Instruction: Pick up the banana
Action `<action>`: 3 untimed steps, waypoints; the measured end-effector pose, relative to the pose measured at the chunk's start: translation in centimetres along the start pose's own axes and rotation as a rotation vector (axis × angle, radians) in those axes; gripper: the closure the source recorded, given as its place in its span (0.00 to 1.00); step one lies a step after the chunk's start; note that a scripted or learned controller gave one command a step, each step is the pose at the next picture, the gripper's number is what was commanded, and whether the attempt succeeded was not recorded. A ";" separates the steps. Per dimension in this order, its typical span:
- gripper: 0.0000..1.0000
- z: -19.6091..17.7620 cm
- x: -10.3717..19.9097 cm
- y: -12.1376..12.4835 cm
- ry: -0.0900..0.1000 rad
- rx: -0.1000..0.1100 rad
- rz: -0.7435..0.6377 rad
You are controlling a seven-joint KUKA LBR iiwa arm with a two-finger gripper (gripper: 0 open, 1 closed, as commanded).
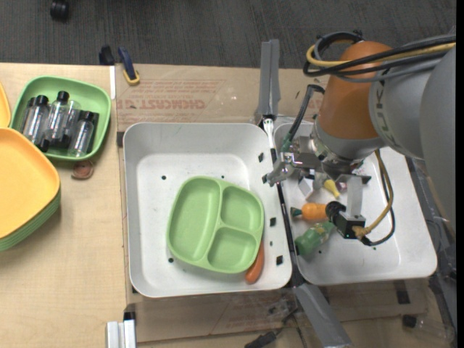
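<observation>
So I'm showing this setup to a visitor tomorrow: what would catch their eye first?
Probably the big grey and orange arm reaching in from the right over the right bin, where small toy foods lie, among them a bit of yellow banana under the wrist. Next, the light green divided plate in the left bin, with a sausage at its edge.

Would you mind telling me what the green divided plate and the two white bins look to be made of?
Green divided plate: probably moulded plastic, matte to satin, judging by its even colour, soft rounded dividers and faint sheen. Left white bin and right white bin: likely thin formed plastic, smooth and slightly glossy, with rounded corners, though painted metal cannot be ruled out.
</observation>
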State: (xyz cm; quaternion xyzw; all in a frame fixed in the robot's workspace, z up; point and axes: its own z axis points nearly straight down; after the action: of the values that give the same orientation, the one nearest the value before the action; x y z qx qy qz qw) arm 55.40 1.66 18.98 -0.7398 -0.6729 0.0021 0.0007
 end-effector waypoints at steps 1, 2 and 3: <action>1.00 -0.8 -0.3 0.0 -0.002 0.003 0.005; 1.00 0.0 1.3 -1.3 0.001 0.001 0.122; 1.00 0.0 0.0 -0.8 -0.001 0.001 0.405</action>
State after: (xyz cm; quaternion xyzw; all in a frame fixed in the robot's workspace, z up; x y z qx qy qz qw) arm 54.62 1.75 18.98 -0.8599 -0.5104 0.0029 0.0002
